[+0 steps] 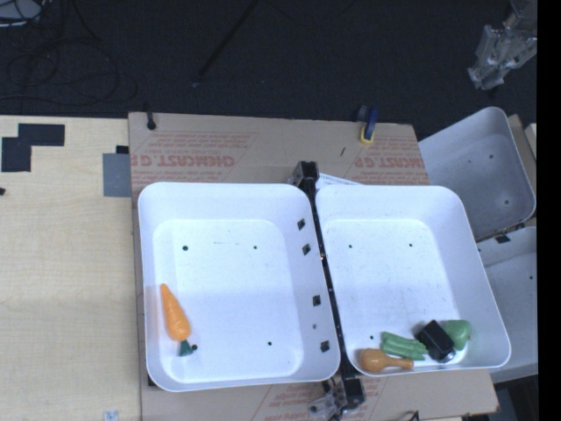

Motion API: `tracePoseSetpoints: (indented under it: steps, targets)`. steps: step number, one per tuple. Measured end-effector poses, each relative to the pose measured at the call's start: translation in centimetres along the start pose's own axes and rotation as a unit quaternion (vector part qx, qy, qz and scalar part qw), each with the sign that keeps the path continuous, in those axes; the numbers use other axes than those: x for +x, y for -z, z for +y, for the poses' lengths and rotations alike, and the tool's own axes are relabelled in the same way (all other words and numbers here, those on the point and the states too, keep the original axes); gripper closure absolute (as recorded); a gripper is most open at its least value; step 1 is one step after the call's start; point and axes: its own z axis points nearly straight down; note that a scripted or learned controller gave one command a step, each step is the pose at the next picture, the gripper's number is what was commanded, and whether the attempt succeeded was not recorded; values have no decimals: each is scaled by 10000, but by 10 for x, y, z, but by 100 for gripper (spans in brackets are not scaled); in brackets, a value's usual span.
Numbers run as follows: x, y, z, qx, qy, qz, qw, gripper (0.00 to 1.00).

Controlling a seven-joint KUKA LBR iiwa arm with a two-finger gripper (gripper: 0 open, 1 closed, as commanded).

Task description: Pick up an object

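Your gripper up at the view's top right corner, well off both bins, its opening impossible to tell, your carrot by the left bin's left wall near the front corner, green pods, black block, orange pear bunched in the right bin's front right corner.

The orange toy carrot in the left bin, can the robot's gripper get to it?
Probably yes. The orange toy carrot lies alone near the left white bin's wall, nothing over it. The gripper hangs far off, top right.
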Motion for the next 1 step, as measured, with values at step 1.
tracePoseSetpoints:
  steps: [1]
  targets:
    - [87, 0, 0, 5, -8, -6, 10000, 100]
